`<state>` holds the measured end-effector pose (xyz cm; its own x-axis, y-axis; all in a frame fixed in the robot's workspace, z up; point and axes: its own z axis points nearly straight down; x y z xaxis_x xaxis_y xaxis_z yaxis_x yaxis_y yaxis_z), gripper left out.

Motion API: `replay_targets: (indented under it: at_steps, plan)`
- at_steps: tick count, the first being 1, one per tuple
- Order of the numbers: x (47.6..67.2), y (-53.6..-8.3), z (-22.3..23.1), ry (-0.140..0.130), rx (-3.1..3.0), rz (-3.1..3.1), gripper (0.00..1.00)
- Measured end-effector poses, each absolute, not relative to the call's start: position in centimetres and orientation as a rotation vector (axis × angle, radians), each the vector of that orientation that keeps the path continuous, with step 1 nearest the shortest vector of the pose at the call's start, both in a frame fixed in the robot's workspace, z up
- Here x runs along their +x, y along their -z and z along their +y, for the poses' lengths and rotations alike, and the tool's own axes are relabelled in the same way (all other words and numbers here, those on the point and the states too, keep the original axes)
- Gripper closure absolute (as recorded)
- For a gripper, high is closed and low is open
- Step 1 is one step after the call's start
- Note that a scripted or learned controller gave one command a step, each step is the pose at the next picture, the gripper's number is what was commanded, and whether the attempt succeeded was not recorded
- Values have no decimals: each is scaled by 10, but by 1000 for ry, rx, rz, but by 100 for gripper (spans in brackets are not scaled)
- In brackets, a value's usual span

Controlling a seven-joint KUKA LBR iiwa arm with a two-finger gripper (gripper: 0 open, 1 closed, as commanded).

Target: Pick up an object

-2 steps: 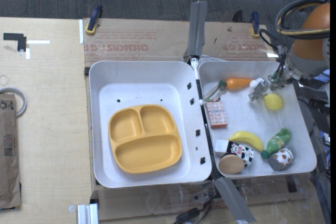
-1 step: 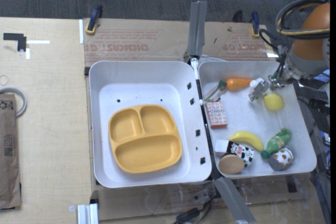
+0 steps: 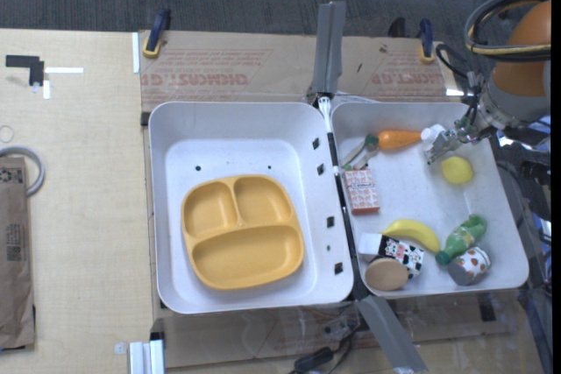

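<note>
One yellow tray [image 3: 242, 230], one banana [image 3: 413, 232], one lemon [image 3: 457, 170], one carrot [image 3: 396, 138]

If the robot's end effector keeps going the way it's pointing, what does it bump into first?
Probably the bare floor of the right bin. The end effector points down and leftward, landing between the carrot and the lemon. Depth is hard to judge, so it might graze the lemon.

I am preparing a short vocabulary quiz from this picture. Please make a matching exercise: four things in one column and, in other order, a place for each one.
Things:
1. yellow divided plate
2. carrot
3. lemon
4. banana

Places:
A. top of right bin, beside divider
B. alone in left bin
C. lower middle of right bin
D. right bin, just below the gripper

Pairs: 1-B, 2-A, 3-D, 4-C
</note>
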<state>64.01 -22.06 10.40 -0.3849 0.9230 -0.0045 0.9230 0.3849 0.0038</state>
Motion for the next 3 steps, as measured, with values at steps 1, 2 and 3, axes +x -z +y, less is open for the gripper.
replay_targets:
  at_steps: [1,2,3]
  plan:
    - [610,-185,-134,0,1682,2651,100]
    - [614,-157,-117,3,2002,2423,100]
    - [565,-191,-69,5,2435,1989,100]
